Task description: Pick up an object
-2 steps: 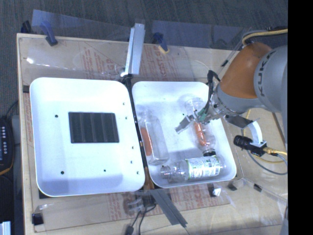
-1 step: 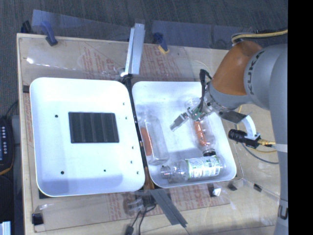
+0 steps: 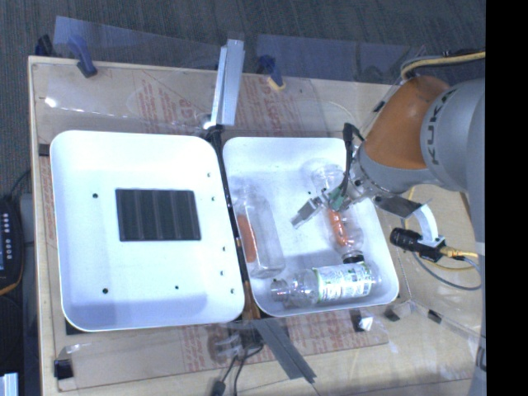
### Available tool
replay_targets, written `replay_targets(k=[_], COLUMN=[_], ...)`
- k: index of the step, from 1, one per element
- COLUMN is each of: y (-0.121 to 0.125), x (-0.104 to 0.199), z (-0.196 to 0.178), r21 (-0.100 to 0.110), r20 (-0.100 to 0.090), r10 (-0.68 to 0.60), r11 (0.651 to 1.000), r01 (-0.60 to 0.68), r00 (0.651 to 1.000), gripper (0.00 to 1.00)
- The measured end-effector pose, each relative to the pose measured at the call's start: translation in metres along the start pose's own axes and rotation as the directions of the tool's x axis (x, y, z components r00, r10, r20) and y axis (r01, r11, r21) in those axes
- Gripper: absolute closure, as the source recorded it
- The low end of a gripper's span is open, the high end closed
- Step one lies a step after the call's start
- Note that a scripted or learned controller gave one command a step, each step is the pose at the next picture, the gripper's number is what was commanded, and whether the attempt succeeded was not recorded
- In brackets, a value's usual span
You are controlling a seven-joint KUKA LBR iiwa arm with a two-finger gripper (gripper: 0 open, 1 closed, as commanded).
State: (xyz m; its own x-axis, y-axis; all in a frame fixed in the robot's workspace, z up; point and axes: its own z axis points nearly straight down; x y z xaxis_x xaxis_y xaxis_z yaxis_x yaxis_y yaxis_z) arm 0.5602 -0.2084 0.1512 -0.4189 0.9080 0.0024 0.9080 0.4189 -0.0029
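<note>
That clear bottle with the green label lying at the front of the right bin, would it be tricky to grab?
Probably. The bottle lies on its side, so a nudge may roll it. Its clear plastic looks smooth, likely slippery. It appears mostly empty, so probably light and slightly squashy.

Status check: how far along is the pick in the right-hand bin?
Done: the gripper is low inside the right white bin, beside the clear plastic bottle with orange contents. In hand: nothing visibly between its fingers. Left: grasp and lift; the green-labelled clear bottle lies untouched.

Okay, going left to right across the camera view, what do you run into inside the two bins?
Left bin with a dark ribbed panel → right bin: clear tube with orange contents → gripper → small clear bottle with orange contents.
</note>
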Motion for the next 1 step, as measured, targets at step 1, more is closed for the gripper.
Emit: replay_targets(k=[1], y=[0.0057], x=[-0.0038], z=[0.0103], r21=[-0.002], r20=[0.002], r10=[0.012], r11=[1.000], r01=[-0.012], r00=[1.000], gripper=[0.00])
